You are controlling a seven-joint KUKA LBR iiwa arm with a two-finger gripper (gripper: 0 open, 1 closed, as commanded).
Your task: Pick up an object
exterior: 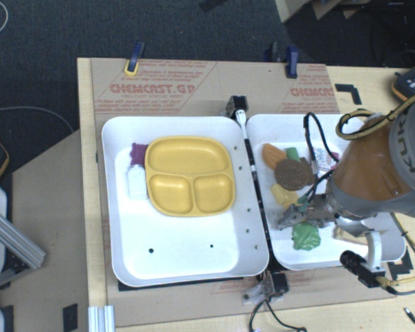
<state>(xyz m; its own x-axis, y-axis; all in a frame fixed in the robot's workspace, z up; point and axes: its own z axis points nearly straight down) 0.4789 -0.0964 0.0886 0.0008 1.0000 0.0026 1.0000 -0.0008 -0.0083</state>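
- The green toy [306,237] is lying in the right bin [290,258], near its front wall; it is compact and lumpy, so no long axis or pointing direction can be determined.
- The arm [373,164] is reaching in from the right, its orange band uppermost and its wrist angling down to the left over the right bin.
- The claw [294,216] is sitting just above the green toy, beside a yellow piece [282,196]; whether it is spread or pressed together cannot be determined.
- A yellow divided plate [190,175] is resting in the left bin [124,254].
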